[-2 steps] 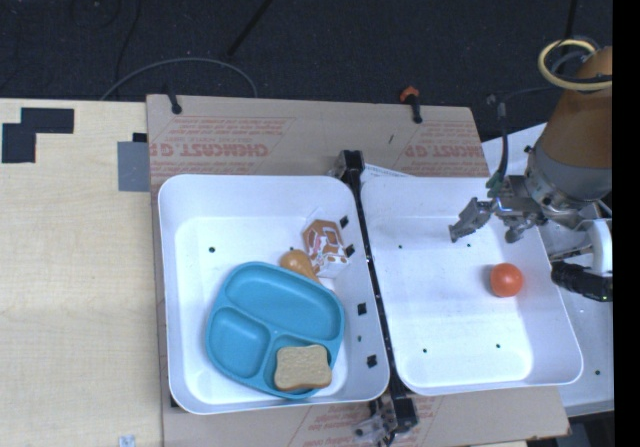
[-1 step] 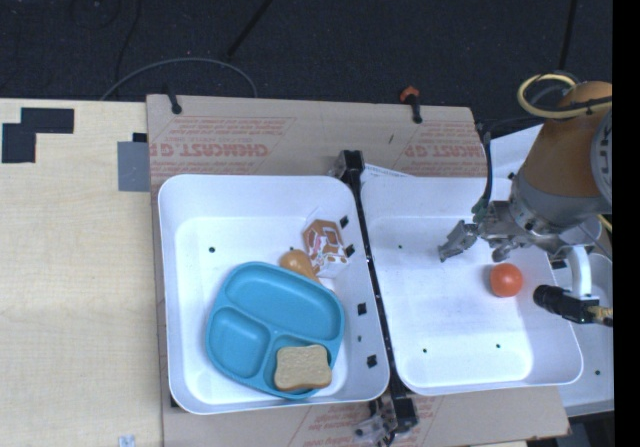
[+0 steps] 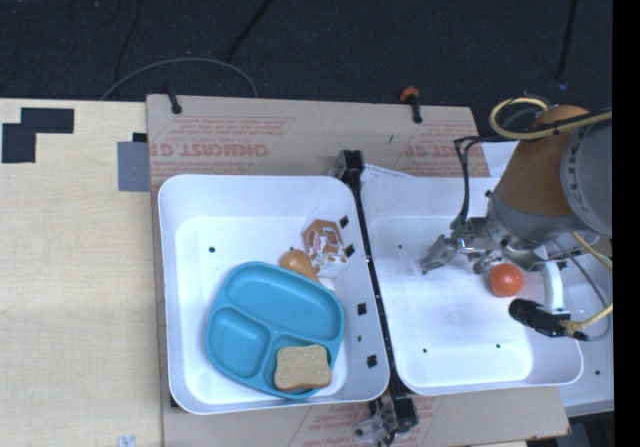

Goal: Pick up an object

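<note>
My gripper (image 3: 438, 255) is low over the left part of the right bin (image 3: 470, 375), pointing left, and nothing shows at its tip. A small red-orange ball (image 3: 506, 280) lies in the right bin just behind the gripper, under the wrist. In the left bin (image 3: 185, 235) a blue divided plate (image 3: 262, 320) carries a slice of bread (image 3: 302, 367). At the plate's far edge sit an orange rounded object (image 3: 297, 262) and a brown-and-white wrapped item (image 3: 324, 239).
The black divider (image 3: 365, 275) between the bins runs just left of the gripper. The arm's orange band (image 3: 535, 170) and its cables (image 3: 545, 317) hang over the right bin's right side. Cardboard (image 3: 300, 135) lies under both bins.
</note>
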Controlling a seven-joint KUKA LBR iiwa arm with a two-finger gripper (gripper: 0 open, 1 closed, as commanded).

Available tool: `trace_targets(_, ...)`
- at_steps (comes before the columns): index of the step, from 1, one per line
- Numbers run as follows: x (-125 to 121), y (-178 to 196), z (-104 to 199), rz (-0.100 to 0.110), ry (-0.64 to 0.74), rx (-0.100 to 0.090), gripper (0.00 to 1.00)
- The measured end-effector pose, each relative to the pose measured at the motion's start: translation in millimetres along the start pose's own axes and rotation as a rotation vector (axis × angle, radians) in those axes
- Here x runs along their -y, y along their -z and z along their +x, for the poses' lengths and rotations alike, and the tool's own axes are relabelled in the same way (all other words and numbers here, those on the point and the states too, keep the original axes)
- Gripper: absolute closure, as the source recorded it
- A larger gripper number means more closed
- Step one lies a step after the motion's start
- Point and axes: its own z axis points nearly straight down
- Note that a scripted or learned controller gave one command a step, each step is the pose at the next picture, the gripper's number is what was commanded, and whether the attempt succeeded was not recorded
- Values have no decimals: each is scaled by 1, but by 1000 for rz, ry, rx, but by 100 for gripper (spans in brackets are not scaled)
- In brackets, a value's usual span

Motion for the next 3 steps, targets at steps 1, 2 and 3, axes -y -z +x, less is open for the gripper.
trace_targets(1,0,13,-2,-3,-5,1,100)
trace_targets(2,-5,56,-7,-9,-3,3,100)
trace_targets(3,-7,102,-16,-10,-4,3,100)
